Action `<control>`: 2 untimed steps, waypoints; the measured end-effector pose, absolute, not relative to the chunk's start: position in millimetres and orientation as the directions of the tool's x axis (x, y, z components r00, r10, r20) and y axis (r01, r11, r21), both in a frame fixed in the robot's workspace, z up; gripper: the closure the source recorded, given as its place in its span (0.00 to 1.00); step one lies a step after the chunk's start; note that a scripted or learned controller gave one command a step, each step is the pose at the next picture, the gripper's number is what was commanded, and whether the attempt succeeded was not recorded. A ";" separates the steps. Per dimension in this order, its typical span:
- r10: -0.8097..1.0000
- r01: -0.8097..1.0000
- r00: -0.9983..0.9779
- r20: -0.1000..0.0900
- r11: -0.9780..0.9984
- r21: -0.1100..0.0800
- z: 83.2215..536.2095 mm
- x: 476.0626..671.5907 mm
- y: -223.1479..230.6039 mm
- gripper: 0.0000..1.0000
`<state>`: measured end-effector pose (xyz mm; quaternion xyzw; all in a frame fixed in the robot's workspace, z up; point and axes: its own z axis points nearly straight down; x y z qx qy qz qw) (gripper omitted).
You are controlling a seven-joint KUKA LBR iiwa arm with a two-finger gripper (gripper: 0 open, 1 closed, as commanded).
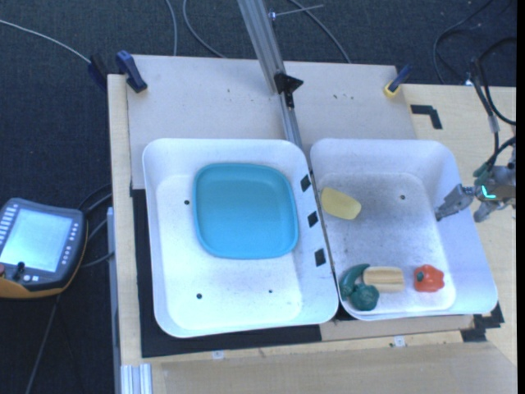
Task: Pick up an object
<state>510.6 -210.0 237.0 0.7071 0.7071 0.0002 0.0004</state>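
Nothing is lifted yet: the gripper, at three o'clock over the right white bin, is seen open and empty; the yellow oval object lies untouched.

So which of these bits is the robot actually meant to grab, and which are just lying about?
For the job:
- yellow piece, green piece, tan block and red piece, all in the right bin
- the hand, at that bin's right edge

Just lying about:
- blue plate in the left bin
- control tablet
- floor cables
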 end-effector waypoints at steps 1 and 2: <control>1.000 1.000 0.000 0.000 0.000 0.001 236.9 510.5 -210.0 0.00; 1.000 1.000 0.000 0.001 0.000 -0.003 194.9 507.5 -208.3 0.00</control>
